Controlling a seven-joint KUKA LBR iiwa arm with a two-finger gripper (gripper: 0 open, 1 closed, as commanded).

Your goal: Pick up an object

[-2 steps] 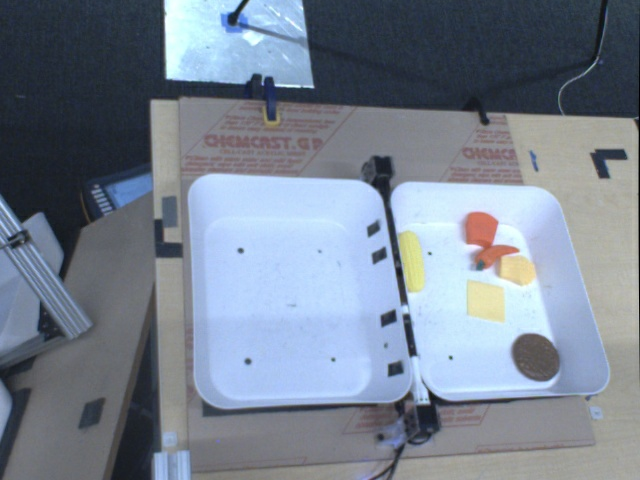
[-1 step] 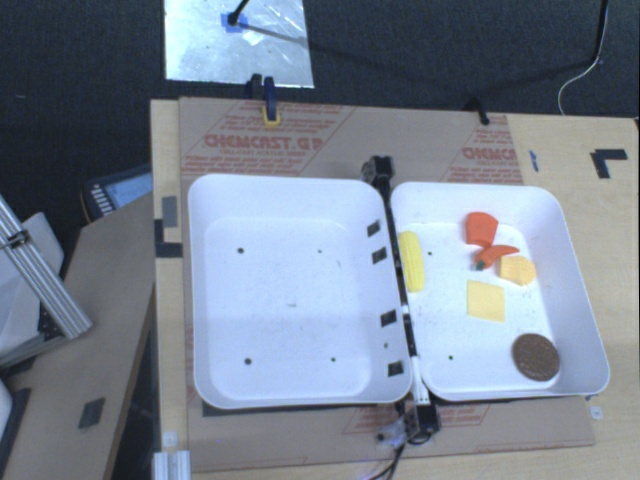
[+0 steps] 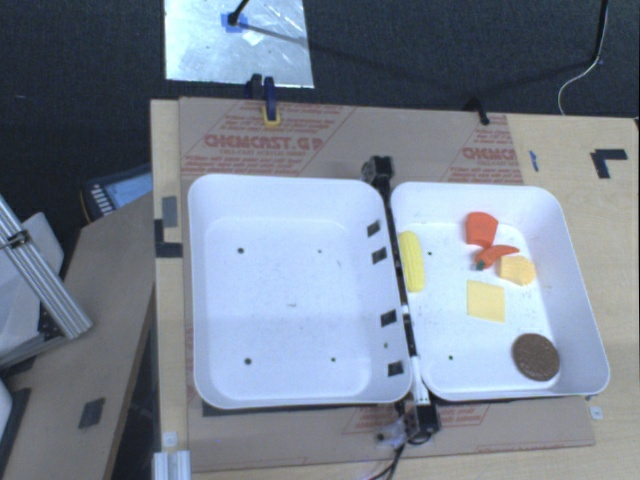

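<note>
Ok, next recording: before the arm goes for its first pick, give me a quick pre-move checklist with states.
1. Objects available in the right bin: ok, five lie there.
2. Corn cob reachable: not ok, it lies against the bin's left wall.
3. Brown round cookie free of neighbours: ok.
4. Yellow flat square graspable: cannot tell, it lies flat.
5. Orange piece, carrot and yellow cheese wedge separated: not ok, they crowd together.

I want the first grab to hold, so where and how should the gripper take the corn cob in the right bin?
Grip the corn cob across its narrow middle, coming straight down from above. It lies flat with its length running along the bin's left wall, so the fingers should probably close across its width; space on the wall side looks tight.
</note>
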